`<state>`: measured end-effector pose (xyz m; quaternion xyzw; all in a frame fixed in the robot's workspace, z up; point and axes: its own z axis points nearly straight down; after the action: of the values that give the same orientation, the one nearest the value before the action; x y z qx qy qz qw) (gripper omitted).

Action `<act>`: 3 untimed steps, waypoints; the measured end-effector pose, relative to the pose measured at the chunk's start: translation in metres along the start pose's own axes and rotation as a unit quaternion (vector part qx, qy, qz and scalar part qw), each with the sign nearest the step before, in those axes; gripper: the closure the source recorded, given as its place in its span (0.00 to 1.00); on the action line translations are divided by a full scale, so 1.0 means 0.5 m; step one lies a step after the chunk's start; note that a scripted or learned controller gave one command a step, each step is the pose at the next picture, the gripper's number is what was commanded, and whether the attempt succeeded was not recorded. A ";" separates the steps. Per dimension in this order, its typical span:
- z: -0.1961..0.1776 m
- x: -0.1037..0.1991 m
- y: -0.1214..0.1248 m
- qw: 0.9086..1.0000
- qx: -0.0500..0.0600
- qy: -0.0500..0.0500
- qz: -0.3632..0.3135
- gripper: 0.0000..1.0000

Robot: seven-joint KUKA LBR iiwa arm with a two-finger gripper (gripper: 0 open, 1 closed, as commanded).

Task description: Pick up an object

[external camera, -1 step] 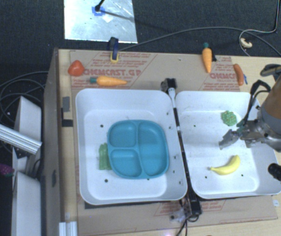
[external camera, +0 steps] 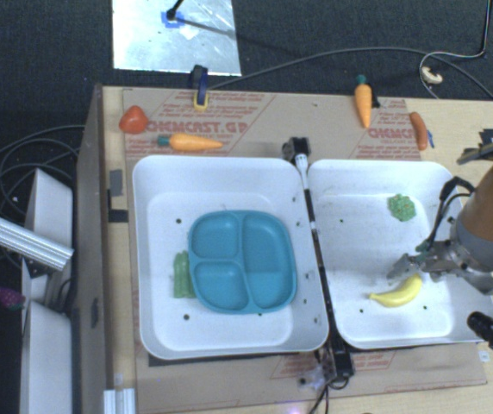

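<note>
I see my gripper (external camera: 412,266) low in the right bin (external camera: 350,231), just above a yellow banana (external camera: 397,293); I cannot tell its state

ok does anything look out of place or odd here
Yes: several plastic vegetables lie outside the white bins on the cardboard bench top, namely an orange carrot, a red tomato-like piece and two more carrots.

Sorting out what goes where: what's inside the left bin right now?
The left bin holds a blue divided plate, its compartments bare, and a green piece against the plate's left edge. Anything lying under the plate is covered and cannot be seen.
</note>
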<state>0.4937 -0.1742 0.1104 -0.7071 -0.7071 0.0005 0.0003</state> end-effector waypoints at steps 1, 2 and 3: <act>-0.022 0.000 0.003 1.000 -0.002 0.000 -0.001 1.00; -0.022 0.000 0.003 1.000 -0.002 0.000 -0.001 0.00; 0.052 -0.019 -0.014 1.000 -0.001 0.000 -0.001 0.00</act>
<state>0.4868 -0.1835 0.0843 -0.7067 -0.7075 -0.0003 -0.0006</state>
